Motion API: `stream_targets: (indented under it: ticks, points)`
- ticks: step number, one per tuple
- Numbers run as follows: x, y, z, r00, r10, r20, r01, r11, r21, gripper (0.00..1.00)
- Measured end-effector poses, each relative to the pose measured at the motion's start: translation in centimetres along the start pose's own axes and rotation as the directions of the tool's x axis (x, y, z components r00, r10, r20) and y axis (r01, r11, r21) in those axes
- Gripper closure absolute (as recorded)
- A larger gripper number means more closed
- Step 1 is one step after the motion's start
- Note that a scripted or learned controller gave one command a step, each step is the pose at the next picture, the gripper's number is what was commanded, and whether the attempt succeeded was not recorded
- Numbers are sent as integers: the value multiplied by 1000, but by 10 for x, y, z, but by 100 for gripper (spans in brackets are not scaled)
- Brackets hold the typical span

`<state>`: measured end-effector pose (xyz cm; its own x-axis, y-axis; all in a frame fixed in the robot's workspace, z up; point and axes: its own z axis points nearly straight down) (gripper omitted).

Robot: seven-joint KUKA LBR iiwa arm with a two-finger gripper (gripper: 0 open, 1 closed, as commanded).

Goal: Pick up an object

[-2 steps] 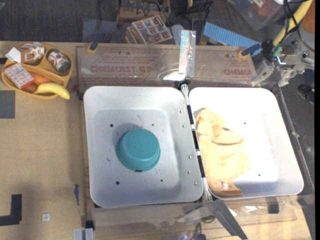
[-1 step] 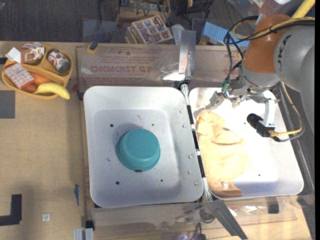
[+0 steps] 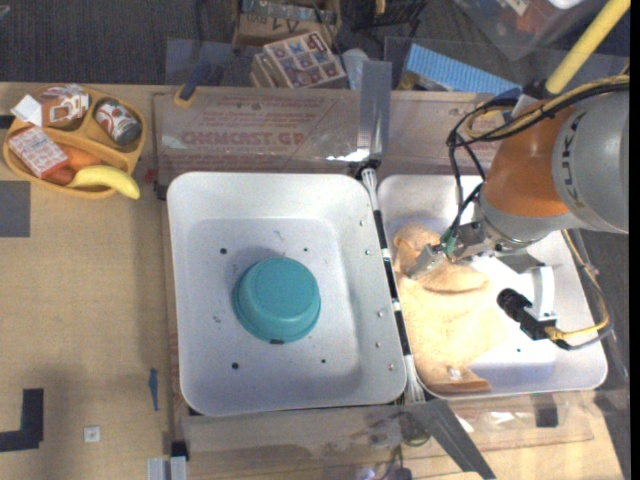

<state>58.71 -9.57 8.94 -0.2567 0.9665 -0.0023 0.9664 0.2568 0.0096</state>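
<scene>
Claw (image 3: 437,258) | state unreadable, blurred against tan object (image 3: 450,318) | teal bowl (image 3: 278,299) apart

I see a teal bowl (image 3: 278,299) in the white left bin (image 3: 200,208). The white right bin (image 3: 580,363) has tan, pale yellow things (image 3: 450,308). The arm (image 3: 570,168) is grey with an orange band. A yellow banana (image 3: 108,179) lies on an orange tray (image 3: 20,158).

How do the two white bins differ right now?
The left bin holds one teal bowl lying upside down, well apart from the arm; the right bin holds tan, cloth-like stuff, with the end effector down at it. The left bin's floor shows mostly bare; the right's is largely covered. Both are shallow and white.
</scene>
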Motion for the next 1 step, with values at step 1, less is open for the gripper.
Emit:
stream_targets:
  ticks: [1]
  points:
    - [-2,1,-11,1000,4,1,-4,1000,-6,100]
